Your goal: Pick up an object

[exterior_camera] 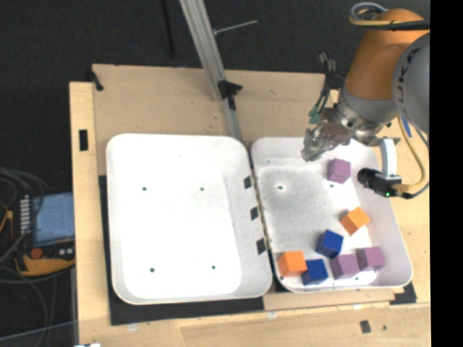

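Hand (317, 148), finger state indiscernible, hovers just beside purple cube (338, 170); looks light, rigid; grip opposite flat faces.

Two bins (249, 150) side by side, blocks (333, 255) in right one

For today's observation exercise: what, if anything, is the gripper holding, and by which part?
Nothing is held. The gripper hangs over the right bin, apart from the nearest purple cube.
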`<state>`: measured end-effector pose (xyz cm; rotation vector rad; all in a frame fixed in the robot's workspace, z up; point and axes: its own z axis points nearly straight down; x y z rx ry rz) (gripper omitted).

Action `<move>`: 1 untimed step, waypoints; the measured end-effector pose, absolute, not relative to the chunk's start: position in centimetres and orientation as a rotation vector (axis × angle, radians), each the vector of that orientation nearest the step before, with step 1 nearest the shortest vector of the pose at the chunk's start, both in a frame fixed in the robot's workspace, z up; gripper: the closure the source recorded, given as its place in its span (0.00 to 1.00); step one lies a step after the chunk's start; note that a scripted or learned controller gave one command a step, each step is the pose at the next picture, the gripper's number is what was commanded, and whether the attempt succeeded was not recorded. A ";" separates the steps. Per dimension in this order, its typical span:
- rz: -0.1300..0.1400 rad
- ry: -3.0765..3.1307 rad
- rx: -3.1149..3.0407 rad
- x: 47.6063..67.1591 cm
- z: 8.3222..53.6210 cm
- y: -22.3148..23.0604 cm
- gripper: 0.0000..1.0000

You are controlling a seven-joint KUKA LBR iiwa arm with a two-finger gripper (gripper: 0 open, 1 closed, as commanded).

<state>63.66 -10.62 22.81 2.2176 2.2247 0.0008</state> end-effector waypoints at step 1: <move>0.000 2.229 2.215 63.1 22.0 -5.1 1.00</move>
